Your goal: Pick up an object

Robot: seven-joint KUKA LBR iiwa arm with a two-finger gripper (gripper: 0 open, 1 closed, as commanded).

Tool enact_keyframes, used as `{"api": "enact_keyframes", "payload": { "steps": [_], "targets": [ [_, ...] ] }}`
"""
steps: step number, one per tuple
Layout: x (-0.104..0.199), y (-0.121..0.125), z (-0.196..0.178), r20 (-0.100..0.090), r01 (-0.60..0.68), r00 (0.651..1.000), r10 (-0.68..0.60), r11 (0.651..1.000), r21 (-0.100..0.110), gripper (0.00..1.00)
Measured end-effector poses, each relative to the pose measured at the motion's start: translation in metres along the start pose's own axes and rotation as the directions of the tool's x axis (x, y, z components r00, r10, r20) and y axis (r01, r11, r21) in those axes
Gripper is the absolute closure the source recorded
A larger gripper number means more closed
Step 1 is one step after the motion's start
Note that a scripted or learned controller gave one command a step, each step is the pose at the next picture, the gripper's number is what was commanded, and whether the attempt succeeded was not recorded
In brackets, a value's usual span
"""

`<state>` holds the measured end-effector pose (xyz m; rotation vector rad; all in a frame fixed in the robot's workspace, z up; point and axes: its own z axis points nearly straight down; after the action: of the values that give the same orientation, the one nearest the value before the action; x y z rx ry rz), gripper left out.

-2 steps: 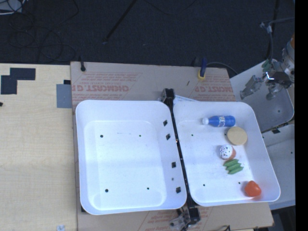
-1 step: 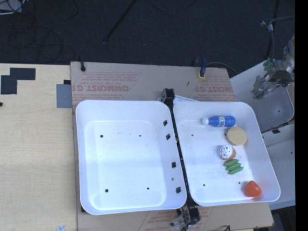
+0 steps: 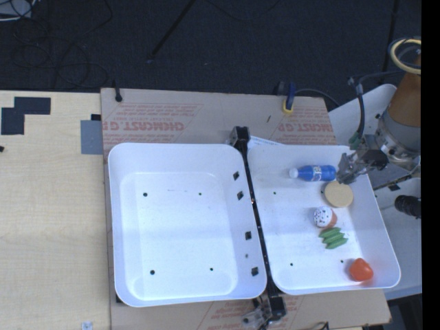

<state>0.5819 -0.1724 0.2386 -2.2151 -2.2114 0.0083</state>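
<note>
Camera view: left bin (image 3: 130, 184) on the left.
Right bin (image 3: 385, 253): blue bottle (image 3: 314, 173), tan disc (image 3: 338, 195), red ball (image 3: 360, 270).
Gripper (image 3: 346, 172): just above the disc, grasp unreadable.
Advice: centre on one item, descend straight.

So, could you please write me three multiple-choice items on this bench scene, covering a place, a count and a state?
1. Which bin holds the objects?
A. left bin
B. right bin
C. both

2. How many objects lie in it?
A. three
B. five
C. eight

3. How is the blue plastic bottle posed?
A. lying on its side
B. standing upright
C. held aloft

Answers:
1 B: the right white bin holds them all.
2 B: blue plastic bottle, tan round disc, white speckled ball, green pods, red-orange fruit.
3 A: it lies flat beside the end effector.
</note>
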Motion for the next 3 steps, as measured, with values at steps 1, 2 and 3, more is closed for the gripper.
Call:
{"api": "enact_keyframes", "payload": {
  "steps": [1, 2, 3],
  "targets": [
    [0.010, -0.078, -0.022, 0.002, -0.002, 1.000, 0.002, 1.000, -0.006, 1.00],
    [0.009, -0.075, -0.021, 0.003, -0.001, 1.000, 0.001, 1.000, -0.009, 0.00],
    [-0.043, -0.058, 0.113, 0.003, -0.001, 1.000, 0.001, 1.000, -0.003, 0.00]
  ]
}}
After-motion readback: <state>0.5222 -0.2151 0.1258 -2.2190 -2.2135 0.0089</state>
